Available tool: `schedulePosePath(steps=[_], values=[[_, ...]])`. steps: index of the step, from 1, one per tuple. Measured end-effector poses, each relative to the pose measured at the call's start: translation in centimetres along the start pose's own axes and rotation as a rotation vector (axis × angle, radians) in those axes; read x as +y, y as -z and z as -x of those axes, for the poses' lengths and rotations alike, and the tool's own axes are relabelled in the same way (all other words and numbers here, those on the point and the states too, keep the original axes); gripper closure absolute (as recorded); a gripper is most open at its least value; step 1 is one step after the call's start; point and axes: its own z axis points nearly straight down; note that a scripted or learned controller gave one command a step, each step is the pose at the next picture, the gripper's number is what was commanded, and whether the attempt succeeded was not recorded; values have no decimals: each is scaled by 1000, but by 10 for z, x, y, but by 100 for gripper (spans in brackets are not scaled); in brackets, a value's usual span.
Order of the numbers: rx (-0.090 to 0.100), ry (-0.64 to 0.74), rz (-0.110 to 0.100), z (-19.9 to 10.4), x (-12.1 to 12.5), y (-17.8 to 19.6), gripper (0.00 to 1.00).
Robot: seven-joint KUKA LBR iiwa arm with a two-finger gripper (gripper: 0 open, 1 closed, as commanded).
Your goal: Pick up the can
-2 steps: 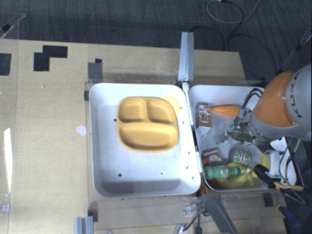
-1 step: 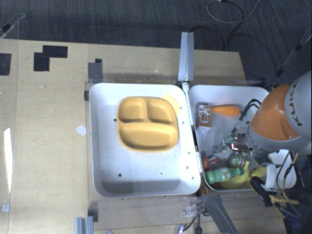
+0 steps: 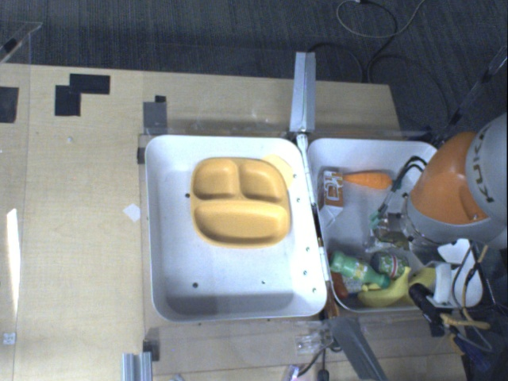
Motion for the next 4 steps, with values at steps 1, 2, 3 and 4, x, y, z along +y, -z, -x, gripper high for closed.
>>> schedulePosePath(steps=[1,2,3,4], values=[[-2,-41,-25,-27,21,82,100],[-2,-40,-25,-27,20,82,0],[0,-148,10,-33,104,15,0],[0,-141,14,-34,106,26,100]])
